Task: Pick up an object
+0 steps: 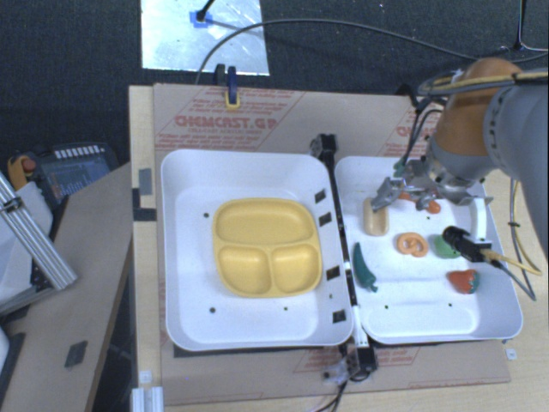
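Note:
In the right bin (429, 320) lie a tan block (375, 220), an orange ring-shaped piece (412, 245), a green lump (443, 248), a red strawberry-like piece (463, 281) and a dark green pod (364, 269). A small orange bit (432, 205) peeks out under the gripper. My gripper (419, 196) hangs over the back half of this bin, just above and right of the tan block. The grey arm with its orange band (467, 118) comes in from the right. I see nothing clearly held.
The left bin (184, 230) holds a yellow three-part tray (264, 245). A black divider strip (339, 230) runs between the bins. Cables trail along the right bin's right side (506, 260). The front of the right bin is bare white floor.

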`<state>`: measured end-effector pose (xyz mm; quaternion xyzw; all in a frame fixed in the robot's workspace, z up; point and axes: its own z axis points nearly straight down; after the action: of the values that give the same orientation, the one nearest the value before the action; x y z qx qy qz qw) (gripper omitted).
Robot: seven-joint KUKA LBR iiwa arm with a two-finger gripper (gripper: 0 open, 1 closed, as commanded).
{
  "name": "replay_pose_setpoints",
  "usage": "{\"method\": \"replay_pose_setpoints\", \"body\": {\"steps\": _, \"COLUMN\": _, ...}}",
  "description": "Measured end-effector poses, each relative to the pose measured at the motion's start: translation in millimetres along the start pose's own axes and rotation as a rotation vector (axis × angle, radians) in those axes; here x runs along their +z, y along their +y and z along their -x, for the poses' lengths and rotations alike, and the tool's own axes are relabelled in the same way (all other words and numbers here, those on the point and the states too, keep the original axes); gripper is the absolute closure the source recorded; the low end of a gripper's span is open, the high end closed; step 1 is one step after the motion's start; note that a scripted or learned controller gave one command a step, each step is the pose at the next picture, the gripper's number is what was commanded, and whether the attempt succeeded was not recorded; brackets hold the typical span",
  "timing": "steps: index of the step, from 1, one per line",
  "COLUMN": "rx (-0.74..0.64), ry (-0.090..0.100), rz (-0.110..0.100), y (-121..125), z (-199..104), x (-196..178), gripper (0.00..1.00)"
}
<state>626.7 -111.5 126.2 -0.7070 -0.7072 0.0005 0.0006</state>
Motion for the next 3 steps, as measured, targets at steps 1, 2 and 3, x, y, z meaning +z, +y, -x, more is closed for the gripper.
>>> {"method": "replay_pose_setpoints", "body": {"steps": 1, "rx": 0.0, "ry": 0.0, "rz": 0.001, "y": 1, "z": -1, "x": 43, "gripper": 0.0}}
{"method": "replay_pose_setpoints", "body": {"steps": 2, "rx": 0.001, "ry": -0.001, "rz": 0.006, "y": 2, "z": 0, "x": 30, "gripper": 1.0}}
{"method": "replay_pose_setpoints", "body": {"steps": 3, "rx": -0.004, "ry": -0.001, "rz": 0.008, "y": 13, "z": -2, "x": -25, "gripper": 1.0}}
